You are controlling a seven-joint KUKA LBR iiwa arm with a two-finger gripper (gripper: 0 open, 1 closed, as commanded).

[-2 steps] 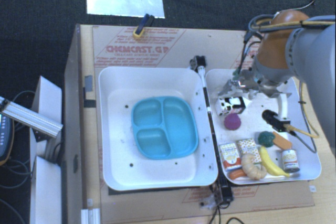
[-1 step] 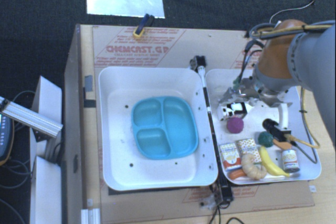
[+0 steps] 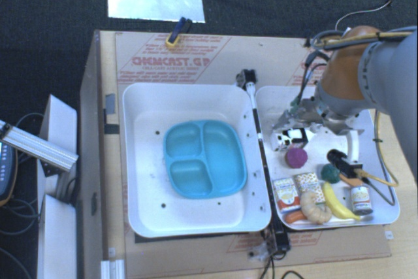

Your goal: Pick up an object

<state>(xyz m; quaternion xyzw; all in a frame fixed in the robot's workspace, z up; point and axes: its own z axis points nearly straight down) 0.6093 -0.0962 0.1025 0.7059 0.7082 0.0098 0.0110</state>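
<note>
Camera view looks down on two white bins, and the purple ball [image 3: 296,157] in the right bin [image 3: 275,100] serves as the marker for everything else. The grey arm [image 3: 390,72], with its orange band [image 3: 345,73], reaches in from the right and ends above and slightly right of the ball. Its tool [image 3: 295,123] hangs just above the ball, low over the bin floor. From this angle I cannot tell whether the tool is released or clenched.

A small black-and-white object [image 3: 292,138] sits between the tool and the ball, just above the ball and close under the tool. Whether the tool touches it cannot be made out.

Right of the ball and a little lower lies a green object [image 3: 330,173]. Below the ball two small printed packets [image 3: 286,191] lie side by side. Farther below and to the right lie:
- a tan peanut-shaped piece [image 3: 318,211]
- a yellow banana [image 3: 335,200], just right of that piece
- a small bottle [image 3: 360,199], beyond the banana

An orange piece [image 3: 294,216] lies straight below the ball, against the bin's near wall.

Well to the left of the ball, in the left bin [image 3: 149,108], a blue divided plate [image 3: 204,159] lies flat. Both bins rest on a printed cardboard sheet [image 3: 171,62].
</note>
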